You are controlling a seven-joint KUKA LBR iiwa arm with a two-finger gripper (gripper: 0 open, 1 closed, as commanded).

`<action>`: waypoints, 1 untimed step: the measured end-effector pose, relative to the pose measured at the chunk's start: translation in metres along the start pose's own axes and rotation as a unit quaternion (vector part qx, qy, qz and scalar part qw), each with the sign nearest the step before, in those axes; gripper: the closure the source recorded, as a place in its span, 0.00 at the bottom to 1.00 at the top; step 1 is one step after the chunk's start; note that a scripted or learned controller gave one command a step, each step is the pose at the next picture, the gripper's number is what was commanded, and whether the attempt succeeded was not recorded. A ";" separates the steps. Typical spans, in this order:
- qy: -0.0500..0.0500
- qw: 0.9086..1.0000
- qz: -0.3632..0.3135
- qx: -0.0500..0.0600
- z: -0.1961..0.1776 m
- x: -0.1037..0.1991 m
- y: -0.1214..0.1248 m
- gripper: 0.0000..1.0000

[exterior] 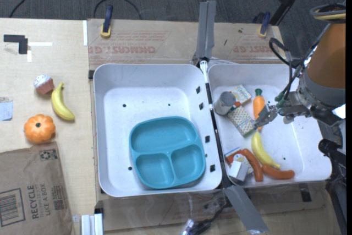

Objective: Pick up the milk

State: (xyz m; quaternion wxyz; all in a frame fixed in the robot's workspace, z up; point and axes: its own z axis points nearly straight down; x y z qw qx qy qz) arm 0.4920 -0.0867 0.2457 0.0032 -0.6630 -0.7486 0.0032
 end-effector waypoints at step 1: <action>0.000 0.998 -0.071 0.000 0.058 0.075 0.008 0.00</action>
